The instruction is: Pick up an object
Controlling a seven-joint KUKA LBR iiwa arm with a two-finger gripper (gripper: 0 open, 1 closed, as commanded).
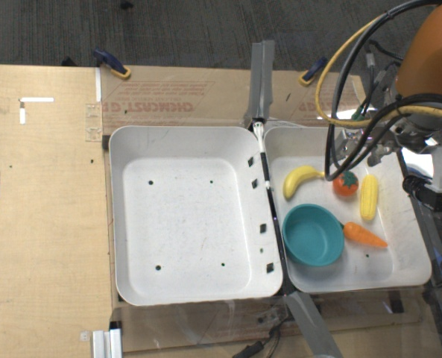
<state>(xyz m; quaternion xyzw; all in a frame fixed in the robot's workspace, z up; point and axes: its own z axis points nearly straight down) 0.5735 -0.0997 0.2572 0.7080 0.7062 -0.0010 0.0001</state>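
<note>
From my remote station I see the gripper (352,164) low in the right bin (355,274), just above a small red tomato (346,186); cables hide its tips. Around it lie a banana (300,180), an ear of corn (368,197), a carrot (364,235) and a teal bowl (313,234). The left bin (183,215) sits alongside.

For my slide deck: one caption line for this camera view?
Grey KUKA arm's gripper over right white bin holding teal bowl, yellow banana, red tomato, corn cob, orange carrot.
</note>
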